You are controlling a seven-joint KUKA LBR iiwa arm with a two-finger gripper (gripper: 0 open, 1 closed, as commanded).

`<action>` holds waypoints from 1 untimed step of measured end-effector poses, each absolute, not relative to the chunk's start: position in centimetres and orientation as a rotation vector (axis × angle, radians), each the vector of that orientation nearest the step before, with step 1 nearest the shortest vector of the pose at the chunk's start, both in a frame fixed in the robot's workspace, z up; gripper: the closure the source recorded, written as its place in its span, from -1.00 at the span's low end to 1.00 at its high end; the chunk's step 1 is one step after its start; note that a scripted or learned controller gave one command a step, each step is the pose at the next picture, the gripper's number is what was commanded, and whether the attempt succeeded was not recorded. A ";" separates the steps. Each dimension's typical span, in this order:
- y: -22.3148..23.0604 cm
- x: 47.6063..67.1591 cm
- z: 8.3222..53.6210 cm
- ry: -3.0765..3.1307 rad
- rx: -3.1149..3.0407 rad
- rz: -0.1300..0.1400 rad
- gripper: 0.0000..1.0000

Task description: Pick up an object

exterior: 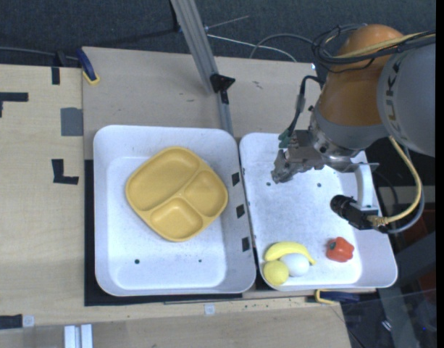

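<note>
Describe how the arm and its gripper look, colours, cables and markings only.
The arm is grey and rounded, with dark lettering partly visible on its shell and a glossy orange band above the wrist. Black cables loop over the orange part, and a yellowish hose curves down to a black fitting. The gripper is a compact dark grey metal assembly.
</note>
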State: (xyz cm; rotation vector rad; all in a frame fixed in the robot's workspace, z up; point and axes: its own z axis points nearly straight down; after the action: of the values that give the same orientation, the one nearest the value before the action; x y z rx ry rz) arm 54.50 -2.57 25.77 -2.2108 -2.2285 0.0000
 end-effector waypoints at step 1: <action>2.3 52.9 24.3 -2.226 -2.212 0.003 1.00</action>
State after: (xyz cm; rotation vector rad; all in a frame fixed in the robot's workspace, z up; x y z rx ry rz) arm 52.94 2.32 24.28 -2.2121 -2.2258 0.0032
